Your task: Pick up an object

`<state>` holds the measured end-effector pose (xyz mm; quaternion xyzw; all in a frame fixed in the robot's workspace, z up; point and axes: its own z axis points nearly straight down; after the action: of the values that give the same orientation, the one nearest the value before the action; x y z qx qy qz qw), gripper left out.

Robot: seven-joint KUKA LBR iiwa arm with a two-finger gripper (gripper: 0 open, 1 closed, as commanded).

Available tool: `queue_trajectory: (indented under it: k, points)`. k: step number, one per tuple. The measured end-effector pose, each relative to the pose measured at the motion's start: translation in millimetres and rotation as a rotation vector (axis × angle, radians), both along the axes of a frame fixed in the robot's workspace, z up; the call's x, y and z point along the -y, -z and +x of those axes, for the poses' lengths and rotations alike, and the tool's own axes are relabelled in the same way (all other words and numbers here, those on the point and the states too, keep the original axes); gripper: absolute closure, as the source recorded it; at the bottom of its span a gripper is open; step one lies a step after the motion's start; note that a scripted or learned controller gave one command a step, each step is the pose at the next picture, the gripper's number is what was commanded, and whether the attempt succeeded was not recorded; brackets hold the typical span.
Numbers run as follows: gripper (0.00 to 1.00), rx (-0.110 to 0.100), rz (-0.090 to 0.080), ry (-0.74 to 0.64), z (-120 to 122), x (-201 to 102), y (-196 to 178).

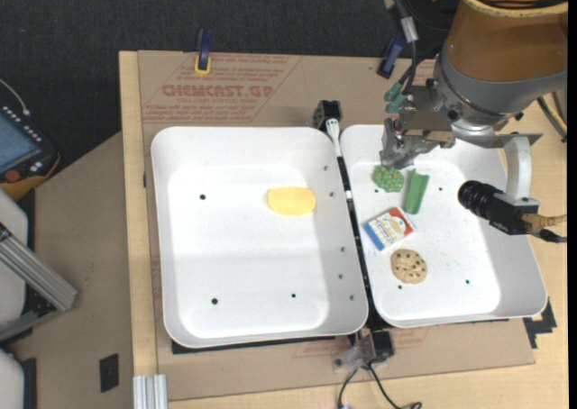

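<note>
1. A brown cardboard sheet (225,83) covers the bench, with red lettering near its twelve o'clock edge.
2. Two shallow white bins sit side by side on it. The left bin (180,245) fills the middle of the view; the right bin (487,290) lies at its three o'clock, their rims touching.
3. The grey arm with its orange band (509,2) reaches in from about one o'clock, above the right bin.
4. The gripper (394,162) hangs over the right bin's upper left part, at about eleven o'clock within that bin. Whether its fingers are spread or pressed together cannot be told from this angle.
5. A yellow oval object (290,202) lies alone near the left bin's centre.
6. In the right bin, a green bumpy object (389,179) sits directly under the gripper tips.
7. A green block (416,192) lies just beside it, at its four o'clock.
8. A small red, white and blue packet (389,228) lies at six o'clock from the block.
9. A round cookie (409,266) lies at six o'clock from the packet.
</note>
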<state>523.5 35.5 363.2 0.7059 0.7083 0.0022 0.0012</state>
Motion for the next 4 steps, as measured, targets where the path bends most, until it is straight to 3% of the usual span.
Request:
queue_trajectory:
  k: [1,2,3,4]
  points:
    - [1.00,0.002,0.000,0.002,-37,0,-47]
    - [1.00,-0.014,-0.002,0.006,-45,7,32]
    - [1.00,0.005,0.002,-0.003,-37,-43,-48]
    - [1.00,-0.001,-0.002,0.002,-38,-40,-54]
